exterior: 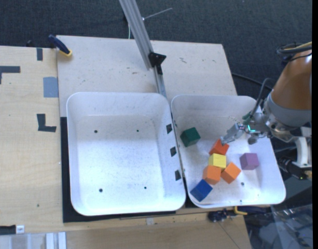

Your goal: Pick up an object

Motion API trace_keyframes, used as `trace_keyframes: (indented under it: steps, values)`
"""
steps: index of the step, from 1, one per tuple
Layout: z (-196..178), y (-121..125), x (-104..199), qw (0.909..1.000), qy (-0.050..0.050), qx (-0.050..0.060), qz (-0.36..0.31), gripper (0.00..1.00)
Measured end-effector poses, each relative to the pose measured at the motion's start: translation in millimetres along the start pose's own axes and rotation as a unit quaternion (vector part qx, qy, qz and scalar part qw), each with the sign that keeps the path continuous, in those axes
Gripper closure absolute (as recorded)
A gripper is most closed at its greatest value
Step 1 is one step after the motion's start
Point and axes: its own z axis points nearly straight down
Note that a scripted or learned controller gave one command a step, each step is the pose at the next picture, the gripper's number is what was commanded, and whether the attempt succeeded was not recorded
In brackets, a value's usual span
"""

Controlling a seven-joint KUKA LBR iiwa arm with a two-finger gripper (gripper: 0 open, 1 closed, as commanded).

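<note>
Counter: pale wood surface carrying two shallow white bins side by side. Left bin: white, speckled floor with a few dark dots. Right bin: white, holding all the blocks listed here. Green block: lies alone in the right bin's left part, near the wall shared with the left bin, apart from the others. Red-orange block: near the bin's middle, topmost of a close cluster. Yellow block: just below the red-orange one, touching it. Orange block: directly under the yellow one, touching it. Second orange block: just right of the first, tilted. Blue block: lowest of the cluster, near the bin's front wall. Purple block: to the right of the cluster, standing apart. Arm: grey with an orange band, entering from the right over the right bin's rim. Gripper: metallic, angled down and leftward, its tip just above and right of the red-orange block; whether the jaws are released or clenched cannot be told, and no block is seen between them. Metal rail: slanting across the counter behind the bins.
</note>
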Motion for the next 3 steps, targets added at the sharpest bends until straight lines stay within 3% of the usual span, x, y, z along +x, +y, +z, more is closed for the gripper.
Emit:
trace_keyframes:
  steps: [1, 3]
  values:
    - [-2, 1, 0, 1.0000, 0.000, -0.002, -0.001, 0.00]
    - [86, -3, 1, 1.0000, 0.000, 0.000, 0.000, 0.00]
